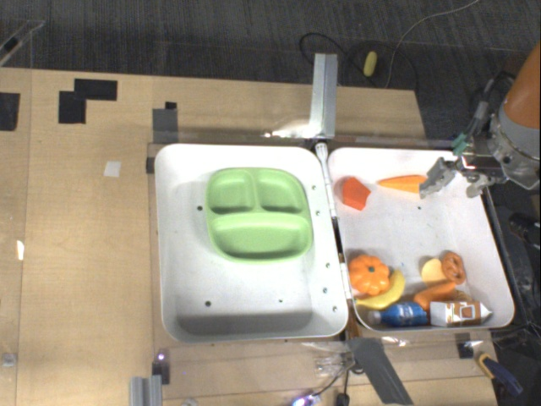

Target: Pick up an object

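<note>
My gripper (455, 183) hangs over the far right corner of the right bin (499, 252), open, with nothing between its fingers. An orange carrot (401, 183) lies just to the left of the left finger (434, 179). A red block (355, 194) sits further left by the bin's inner wall. Along the near edge lie an orange pumpkin (369, 273), a yellow banana (386, 295), a blue bottle (401, 315), a white carton (456, 313), a brown ring-shaped piece (454, 266) and a yellow slice (432, 270).
A green sectioned plate (256, 212) rests in the left bin (182, 252). A metal post (325, 96) stands behind the wall between the bins. Bare white floor spans the middle of the right bin.
</note>
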{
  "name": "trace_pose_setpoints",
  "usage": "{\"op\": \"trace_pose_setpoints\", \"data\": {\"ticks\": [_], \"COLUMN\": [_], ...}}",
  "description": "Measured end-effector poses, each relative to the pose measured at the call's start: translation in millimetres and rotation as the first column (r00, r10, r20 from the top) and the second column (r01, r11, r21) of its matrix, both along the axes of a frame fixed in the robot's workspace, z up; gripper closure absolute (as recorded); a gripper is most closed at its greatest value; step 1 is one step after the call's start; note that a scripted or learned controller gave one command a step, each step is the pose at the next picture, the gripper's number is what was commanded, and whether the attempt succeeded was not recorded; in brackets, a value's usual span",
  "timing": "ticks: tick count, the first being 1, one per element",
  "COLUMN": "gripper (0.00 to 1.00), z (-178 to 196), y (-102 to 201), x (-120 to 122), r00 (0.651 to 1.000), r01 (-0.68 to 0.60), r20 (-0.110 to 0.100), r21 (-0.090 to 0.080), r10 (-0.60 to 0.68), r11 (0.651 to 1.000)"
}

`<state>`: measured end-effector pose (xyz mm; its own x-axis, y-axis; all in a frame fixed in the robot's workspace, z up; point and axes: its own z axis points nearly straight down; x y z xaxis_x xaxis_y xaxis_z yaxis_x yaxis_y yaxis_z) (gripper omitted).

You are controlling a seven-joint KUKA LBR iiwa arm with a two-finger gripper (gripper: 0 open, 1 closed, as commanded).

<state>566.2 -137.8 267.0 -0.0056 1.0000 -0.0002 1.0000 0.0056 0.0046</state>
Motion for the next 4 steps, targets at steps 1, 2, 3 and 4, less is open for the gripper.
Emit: {"op": "trace_pose_setpoints", "data": {"ticks": [1, 2, 3, 4], "gripper": [0.0, 0.0, 0.0, 0.0], "z": [-88.4, -167.8, -104.9, -177.4], "y": [-8.9, -15.3, -65.5, -67.8], "x": [75.1, 102.2, 71.3, 30.1], "r00": [0.997, 0.993, 0.968, 0.964], "r01": [0.074, -0.121, -0.251, -0.265], "r20": [-0.002, 0.005, 0.004, 0.007], "r21": [0.0, -0.003, -0.004, -0.006], "r10": [-0.074, 0.121, 0.251, 0.265], "r11": [0.997, 0.993, 0.968, 0.964]}}
